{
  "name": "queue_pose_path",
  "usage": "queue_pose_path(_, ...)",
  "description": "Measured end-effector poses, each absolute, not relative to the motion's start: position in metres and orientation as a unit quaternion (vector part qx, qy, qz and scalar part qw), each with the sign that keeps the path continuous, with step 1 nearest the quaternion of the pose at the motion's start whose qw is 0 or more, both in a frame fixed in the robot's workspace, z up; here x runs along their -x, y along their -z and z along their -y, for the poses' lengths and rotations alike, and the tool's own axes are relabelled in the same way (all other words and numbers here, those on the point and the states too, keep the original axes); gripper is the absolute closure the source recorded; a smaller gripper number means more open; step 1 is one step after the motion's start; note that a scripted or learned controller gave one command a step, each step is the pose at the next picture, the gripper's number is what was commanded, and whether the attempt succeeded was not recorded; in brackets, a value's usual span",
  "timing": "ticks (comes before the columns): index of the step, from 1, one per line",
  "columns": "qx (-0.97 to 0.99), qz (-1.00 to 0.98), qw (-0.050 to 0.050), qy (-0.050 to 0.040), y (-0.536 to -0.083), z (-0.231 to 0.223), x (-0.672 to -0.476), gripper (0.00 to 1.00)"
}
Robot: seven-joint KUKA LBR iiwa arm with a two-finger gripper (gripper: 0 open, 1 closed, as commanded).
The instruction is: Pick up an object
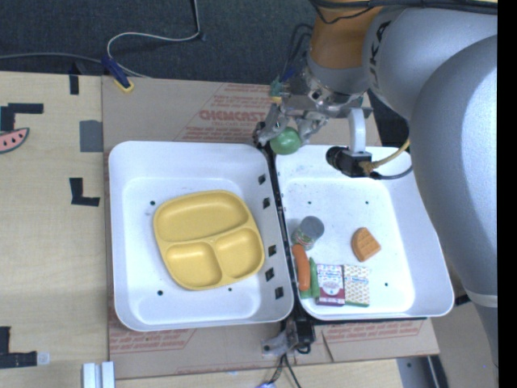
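— Green ball (285,142) at upper centre: gripped?
— Yes, the tool (284,136) clasps it above the bins' shared rim, seemingly lifted clear of the right bin (404,217).

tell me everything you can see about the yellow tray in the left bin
The yellow divided plastic tray looks smooth and matte, with rounded corners. It has three compartments: one large along its far side and two smaller nearer the camera. It lies flat and slightly rotated on the floor of the left shallow white bin, holding nothing, apart from the bin's walls.
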State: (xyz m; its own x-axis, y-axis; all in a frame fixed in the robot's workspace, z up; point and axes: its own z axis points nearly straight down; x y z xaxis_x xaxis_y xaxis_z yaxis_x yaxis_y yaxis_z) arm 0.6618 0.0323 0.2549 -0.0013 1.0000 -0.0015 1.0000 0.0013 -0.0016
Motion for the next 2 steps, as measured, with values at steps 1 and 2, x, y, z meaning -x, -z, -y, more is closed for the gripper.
queue_pose_path(1, 0.706, 0.708, 0.000, -0.0009, -0.260, -0.056, -0.638, 1.00)
queue_pose_path(2, 0.707, 0.707, 0.000, -0.0011, -0.260, -0.040, -0.650, 1.00)
